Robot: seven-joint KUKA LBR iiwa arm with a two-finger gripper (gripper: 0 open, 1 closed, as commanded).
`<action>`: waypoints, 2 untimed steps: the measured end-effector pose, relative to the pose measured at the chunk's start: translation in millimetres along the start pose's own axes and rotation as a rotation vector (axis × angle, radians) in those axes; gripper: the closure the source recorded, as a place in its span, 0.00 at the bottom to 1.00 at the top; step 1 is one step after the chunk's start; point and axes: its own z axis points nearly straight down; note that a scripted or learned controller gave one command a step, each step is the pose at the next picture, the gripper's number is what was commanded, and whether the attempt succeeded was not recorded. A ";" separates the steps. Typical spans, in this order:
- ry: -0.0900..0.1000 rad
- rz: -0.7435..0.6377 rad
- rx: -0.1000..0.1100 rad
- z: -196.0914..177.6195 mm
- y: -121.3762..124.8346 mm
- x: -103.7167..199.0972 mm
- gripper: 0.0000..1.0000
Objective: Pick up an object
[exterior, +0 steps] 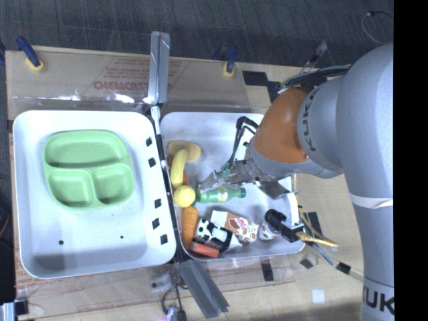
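My gripper [223, 176] hangs low over the middle of the right bin [214, 122], reaching in from the right under the orange wrist band. Just below it lies a green bottle [222, 194] on its side; whether the gripper touches it I cannot tell. To the left sit a yellow banana [178, 168], a lemon [184, 196] and an orange carrot [190, 222]. A black-and-white toy [214, 232] and a brown-and-white patterned item [243, 229] lie near the bin's front edge.
The left bin [27, 246] holds a green divided plate [87, 168]. A beige piece [192, 151] lies behind the banana, and a red item [204, 249] sits at the right bin's front wall. The divider between the bins runs close beside the banana and carrot.
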 end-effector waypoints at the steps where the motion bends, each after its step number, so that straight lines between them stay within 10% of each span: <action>1: 0.015 -0.143 0.026 8.8 -38.1 22.0 0.00; 2: 0.014 -0.089 0.028 -87.7 -34.9 59.8 0.00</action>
